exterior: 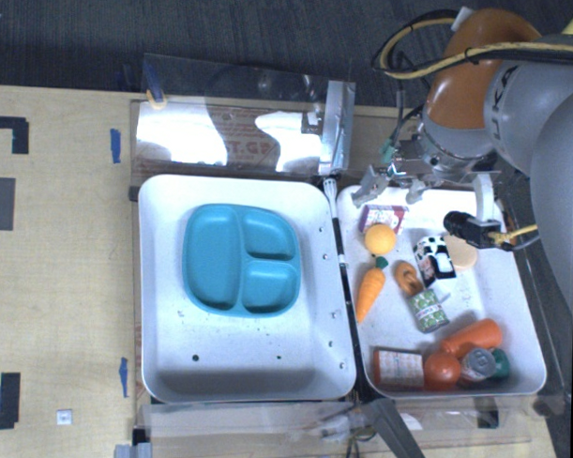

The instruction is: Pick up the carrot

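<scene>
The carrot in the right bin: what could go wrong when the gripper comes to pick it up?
1. The carrot lies close to the right bin's left wall, so one finger may hit that wall.
2. The yellow ball sits just above its green end and could be knocked or grabbed instead.
3. The gripper is at the bin's far edge, not yet above the carrot.
</scene>
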Motion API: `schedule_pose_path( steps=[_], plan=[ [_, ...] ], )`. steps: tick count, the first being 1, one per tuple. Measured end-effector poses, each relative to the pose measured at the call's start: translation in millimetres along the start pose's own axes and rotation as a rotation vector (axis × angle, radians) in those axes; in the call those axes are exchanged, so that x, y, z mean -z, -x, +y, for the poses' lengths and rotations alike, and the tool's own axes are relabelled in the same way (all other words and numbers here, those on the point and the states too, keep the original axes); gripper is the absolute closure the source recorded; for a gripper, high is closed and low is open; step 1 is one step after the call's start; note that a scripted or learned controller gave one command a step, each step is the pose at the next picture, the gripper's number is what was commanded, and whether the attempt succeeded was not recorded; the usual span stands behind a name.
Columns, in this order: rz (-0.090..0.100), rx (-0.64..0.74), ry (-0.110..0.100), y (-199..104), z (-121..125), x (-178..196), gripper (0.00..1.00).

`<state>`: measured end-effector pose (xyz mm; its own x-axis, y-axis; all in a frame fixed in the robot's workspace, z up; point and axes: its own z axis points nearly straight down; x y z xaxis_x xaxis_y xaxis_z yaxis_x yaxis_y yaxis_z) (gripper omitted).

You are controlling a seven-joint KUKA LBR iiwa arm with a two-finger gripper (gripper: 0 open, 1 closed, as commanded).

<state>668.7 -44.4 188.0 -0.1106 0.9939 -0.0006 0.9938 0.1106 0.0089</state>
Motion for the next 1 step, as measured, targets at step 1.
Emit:
schedule_pose_path(
  steps=[1],
  plan=[
    [0.0, 0.037, -0.01, 46.1, -54.7, -66.5, 0.0]
  ],
)
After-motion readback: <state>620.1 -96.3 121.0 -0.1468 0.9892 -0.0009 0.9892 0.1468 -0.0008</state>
